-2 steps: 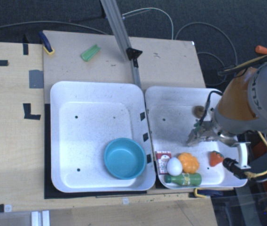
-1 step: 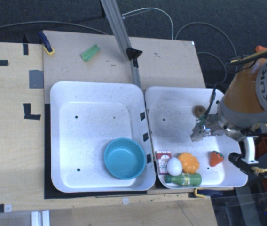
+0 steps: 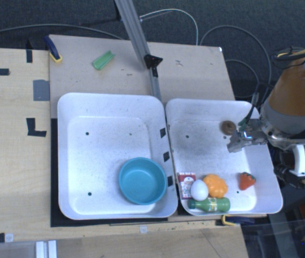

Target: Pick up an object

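The right bin (image 3: pixel 195 117) holds several small things. A brown round piece (image 3: pixel 227 127) lies near its far right side. Along the front wall sit a red carton (image 3: pixel 186 185), a white egg (image 3: pixel 199 190), an orange fruit (image 3: pixel 215 185) and a green bottle (image 3: pixel 210 204) lying on its side. A red strawberry-like toy (image 3: pixel 246 180) rests at the front right. My gripper (image 3: pixel 237 142) hangs over the bin's right part, just below and right of the brown piece and well above the strawberry toy. I see nothing in its grasp.
A blue bowl (image 3: pixel 142 180) stands in the front right of the left bin (image 3: pixel 88 112). A grey pole (image 3: pixel 136 31) slants over the bench behind the bins. A green block (image 3: pixel 103 60) and a blue-and-yellow clamp (image 3: pixel 53 49) lie on the board behind.
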### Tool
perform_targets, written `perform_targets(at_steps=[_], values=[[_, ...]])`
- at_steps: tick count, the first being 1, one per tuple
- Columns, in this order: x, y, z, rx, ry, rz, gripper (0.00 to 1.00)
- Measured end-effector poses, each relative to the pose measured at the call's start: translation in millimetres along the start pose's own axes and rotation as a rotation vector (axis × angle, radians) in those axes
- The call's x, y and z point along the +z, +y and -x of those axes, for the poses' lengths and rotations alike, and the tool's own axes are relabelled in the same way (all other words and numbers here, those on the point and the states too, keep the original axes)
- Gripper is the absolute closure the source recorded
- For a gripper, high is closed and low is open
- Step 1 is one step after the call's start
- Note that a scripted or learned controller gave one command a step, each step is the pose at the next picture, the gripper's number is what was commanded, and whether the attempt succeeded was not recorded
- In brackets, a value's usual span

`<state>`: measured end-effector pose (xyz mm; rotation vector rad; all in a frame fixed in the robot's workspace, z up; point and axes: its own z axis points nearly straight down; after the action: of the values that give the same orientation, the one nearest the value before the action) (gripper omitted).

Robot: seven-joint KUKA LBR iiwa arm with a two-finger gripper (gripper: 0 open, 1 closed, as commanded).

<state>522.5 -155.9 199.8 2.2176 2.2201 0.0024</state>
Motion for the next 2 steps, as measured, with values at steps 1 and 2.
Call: perform_targets(at_steps=[1,2], values=[[-20,1,0,0.0,0.002,-0.003,1.0],[-11,20,-49,-0.005,0.003,-0.006,1.0]])
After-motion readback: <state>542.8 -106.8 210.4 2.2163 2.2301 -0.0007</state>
